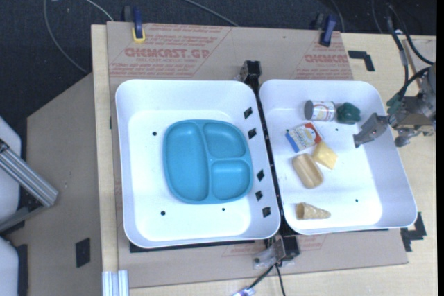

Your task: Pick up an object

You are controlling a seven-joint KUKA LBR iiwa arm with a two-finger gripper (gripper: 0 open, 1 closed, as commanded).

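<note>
The right bin (374,197) holds several small objects. A small silver can (320,110) lies by a dark green lump (347,111) near the far wall. Below them are a blue, red and white packet (302,136), a yellow piece (325,155), a tan roll-shaped item (308,171) and a tan wedge (312,211) near the front wall. My gripper (385,133) hangs over the bin's right side, to the right of the green lump. It is open, with nothing between its fingers (366,129).
The left bin (139,204) carries a blue divided plate (208,161). A row of black clips (255,149) runs along the seam between the bins. Clamps (138,30) hold the cardboard sheet at the back. Cables trail across the dark floor behind the bench.
</note>
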